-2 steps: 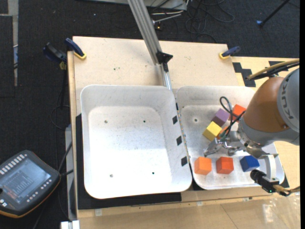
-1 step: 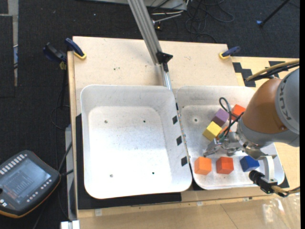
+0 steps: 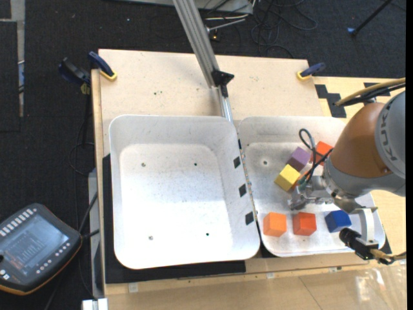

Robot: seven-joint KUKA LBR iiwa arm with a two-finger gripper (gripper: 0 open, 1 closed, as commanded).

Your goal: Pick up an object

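Two shallow white plastic bins sit side by side on a pale wooden tabletop [image 3: 168, 76]. The left bin [image 3: 129, 173] shows a bare, speckled floor. The right bin [image 3: 258, 141] holds a group of small blocks. An orange cube [image 3: 275, 225] and a red-orange cube [image 3: 304, 224] lie close together near the bin's front rim, and a blue cube [image 3: 337, 221] lies just to their right, partly under the arm. Further back, a yellow block [image 3: 288, 177] touches a purple block [image 3: 300, 157], and another orange block [image 3: 322, 150] peeks out beside the arm's edge.

One grey arm with an orange band [image 3: 364, 150] reaches in from the right and hangs over the right bin. Its claw [image 3: 301, 197] is low, just in front of the yellow block and behind the two orange cubes; whether it is released or clenched cannot be told from this slanted view, and no block is seen between its tips.

Several things lie off the tabletop: a grey teach pendant with a screen [image 3: 32, 247] on the dark floor at lower left, and a slanted metal pole [image 3: 197, 34] crossing the back edge. Blue-and-yellow clamps [image 3: 102, 66] grip the tabletop's rear corners.
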